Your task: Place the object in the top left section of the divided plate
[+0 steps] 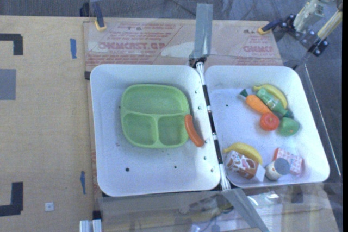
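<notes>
Camera view: at far left, tan bench (43,117) with black corner marks and bits of blue tape. Next, printed cardboard (136,43) lying under the back edge of two white bins.

In the left bin (109,171), a green plate (129,99), flat, set toward the back and right of the bin floor; one wide section across its top, two smaller ones below. Nothing in any section. Just right of it, an orange-red sausage (193,130), touching the plate's right rim near the lower right section, slanted, outside the plate, close to the bin's right wall.

Past the wall between the bins, in the right bin (228,81): a cluster near the back with a carrot (256,103), a green bottle (270,99), a banana (276,92), a tomato (268,121) and a green fruit (289,126), all touching or nearly so. Toward the front, a second banana (243,149) over a brown packet (241,165), then a grey can (278,169) against a red carton (291,161).

At top right, beyond the bins and well apart from the sausage, a yellow-and-grey mechanism (315,5), too small to make out.
</notes>
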`<state>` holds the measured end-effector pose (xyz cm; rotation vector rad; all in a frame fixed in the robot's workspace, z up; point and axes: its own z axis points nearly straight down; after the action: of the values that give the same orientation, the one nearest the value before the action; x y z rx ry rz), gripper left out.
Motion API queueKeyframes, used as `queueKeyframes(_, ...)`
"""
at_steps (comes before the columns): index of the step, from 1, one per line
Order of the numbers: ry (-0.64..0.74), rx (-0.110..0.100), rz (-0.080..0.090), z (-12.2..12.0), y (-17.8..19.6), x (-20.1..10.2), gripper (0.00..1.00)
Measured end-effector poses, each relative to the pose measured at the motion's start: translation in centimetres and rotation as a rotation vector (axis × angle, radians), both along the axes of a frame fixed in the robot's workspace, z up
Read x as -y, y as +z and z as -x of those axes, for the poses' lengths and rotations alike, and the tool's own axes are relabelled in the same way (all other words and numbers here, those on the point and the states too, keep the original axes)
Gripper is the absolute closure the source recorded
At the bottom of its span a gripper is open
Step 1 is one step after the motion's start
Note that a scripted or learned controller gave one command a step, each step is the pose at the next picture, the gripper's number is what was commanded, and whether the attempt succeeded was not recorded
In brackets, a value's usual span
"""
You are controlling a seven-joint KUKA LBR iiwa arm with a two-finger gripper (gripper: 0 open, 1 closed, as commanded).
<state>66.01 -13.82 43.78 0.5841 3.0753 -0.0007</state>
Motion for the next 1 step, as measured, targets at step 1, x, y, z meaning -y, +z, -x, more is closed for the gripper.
queueKeyframes(1, 0.180, -0.004, 0.000, 1.00, -23.38, 2.38, 1.00)
